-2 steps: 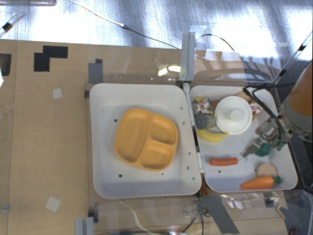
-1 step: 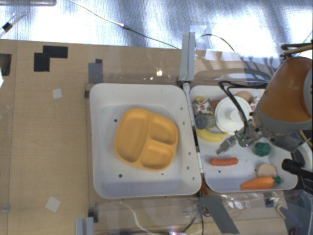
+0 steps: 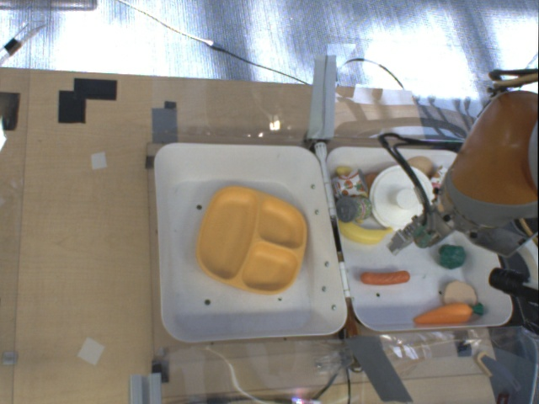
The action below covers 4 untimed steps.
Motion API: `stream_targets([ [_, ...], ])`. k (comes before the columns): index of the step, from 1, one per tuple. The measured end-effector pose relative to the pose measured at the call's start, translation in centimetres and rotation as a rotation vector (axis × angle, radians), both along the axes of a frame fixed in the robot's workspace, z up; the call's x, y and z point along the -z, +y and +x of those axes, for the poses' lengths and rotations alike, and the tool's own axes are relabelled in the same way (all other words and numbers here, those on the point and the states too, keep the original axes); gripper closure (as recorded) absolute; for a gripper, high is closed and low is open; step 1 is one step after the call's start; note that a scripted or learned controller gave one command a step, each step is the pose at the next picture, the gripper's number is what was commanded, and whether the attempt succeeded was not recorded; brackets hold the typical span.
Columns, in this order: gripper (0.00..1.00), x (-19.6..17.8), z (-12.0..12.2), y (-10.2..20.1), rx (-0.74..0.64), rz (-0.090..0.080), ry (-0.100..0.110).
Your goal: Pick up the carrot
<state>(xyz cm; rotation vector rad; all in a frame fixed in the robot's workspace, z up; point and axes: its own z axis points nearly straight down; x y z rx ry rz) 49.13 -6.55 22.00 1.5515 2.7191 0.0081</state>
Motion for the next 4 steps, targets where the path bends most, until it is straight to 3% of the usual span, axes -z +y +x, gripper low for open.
stream_targets([
  [1,0.0,0.0,0.0,0.0,0.0,0.0,0.001],
  [2,0.0,2.8,-0.3,6.2,-0.162,0.001,0.008],
  [3,0.0,-10.8,-0.2,-0.5,-0.045,-0.002,-0.005],
  [4,0.0,-2.0,-0.3,1.7,0.184,0.002,0.009],
])
